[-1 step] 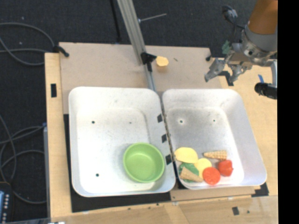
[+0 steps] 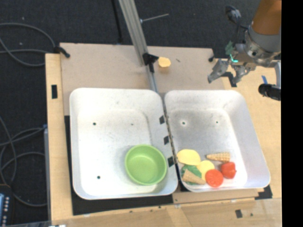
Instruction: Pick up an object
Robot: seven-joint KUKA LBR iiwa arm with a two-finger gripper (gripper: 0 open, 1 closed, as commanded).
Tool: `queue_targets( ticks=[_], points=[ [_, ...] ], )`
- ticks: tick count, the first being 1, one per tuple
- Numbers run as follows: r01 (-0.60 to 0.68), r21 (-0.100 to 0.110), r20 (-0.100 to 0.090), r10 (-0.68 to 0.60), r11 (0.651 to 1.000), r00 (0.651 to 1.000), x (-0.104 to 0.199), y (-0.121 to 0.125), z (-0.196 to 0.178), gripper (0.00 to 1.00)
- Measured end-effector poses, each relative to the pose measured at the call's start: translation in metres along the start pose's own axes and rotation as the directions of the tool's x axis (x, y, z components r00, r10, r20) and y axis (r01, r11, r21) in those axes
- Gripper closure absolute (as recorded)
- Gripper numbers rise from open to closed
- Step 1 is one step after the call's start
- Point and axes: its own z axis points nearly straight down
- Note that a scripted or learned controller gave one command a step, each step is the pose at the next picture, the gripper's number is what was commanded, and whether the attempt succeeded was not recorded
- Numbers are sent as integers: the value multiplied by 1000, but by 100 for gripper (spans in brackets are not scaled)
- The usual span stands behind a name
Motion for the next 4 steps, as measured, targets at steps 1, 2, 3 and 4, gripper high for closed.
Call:
queue_targets(
  ticks=[1, 2, 3, 4],
  points=[
    [-2, 5, -1, 2, 1000, 1000, 0, 2, 63, 0],
    [-5, 6, 0, 5, 1000, 1000, -7, -3, 124, 0],
    [-5, 6, -1, 5, 1000, 1000, -10, -13, 182, 0],
    [-5, -4, 0, 5, 1000, 1000, -11, -11, 166, 100]
  ],
)
